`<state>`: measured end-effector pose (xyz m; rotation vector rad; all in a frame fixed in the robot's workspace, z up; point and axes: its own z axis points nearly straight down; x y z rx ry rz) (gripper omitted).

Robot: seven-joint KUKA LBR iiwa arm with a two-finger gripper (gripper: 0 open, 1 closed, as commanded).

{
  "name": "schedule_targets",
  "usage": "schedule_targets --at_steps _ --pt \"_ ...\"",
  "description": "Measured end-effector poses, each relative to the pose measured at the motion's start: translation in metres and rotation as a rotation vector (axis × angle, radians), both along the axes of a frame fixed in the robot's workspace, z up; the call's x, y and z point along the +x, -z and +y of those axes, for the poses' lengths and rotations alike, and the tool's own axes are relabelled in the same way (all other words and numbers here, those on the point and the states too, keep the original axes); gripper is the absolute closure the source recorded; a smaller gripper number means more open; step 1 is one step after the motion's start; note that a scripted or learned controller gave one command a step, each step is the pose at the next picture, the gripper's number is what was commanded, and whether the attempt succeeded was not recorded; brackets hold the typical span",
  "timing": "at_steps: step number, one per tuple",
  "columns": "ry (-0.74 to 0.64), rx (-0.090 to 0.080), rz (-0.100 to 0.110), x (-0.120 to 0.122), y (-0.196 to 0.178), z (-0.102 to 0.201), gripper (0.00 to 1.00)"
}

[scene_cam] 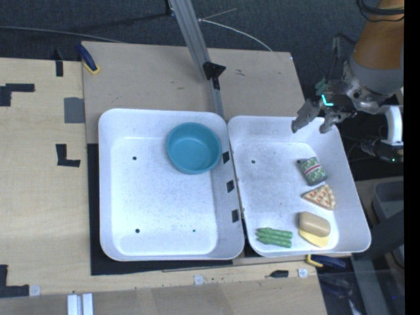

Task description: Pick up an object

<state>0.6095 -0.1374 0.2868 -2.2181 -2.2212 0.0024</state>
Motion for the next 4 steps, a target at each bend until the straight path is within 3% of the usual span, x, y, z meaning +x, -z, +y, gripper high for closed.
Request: schedule_targets --at_steps 1,4 --pt "0.0 0.0 -0.002 0.0 -0.001 0.0 0.0" --pt "-0.001 -0.001 0.004 0.006 0.176 0.002 0.0"
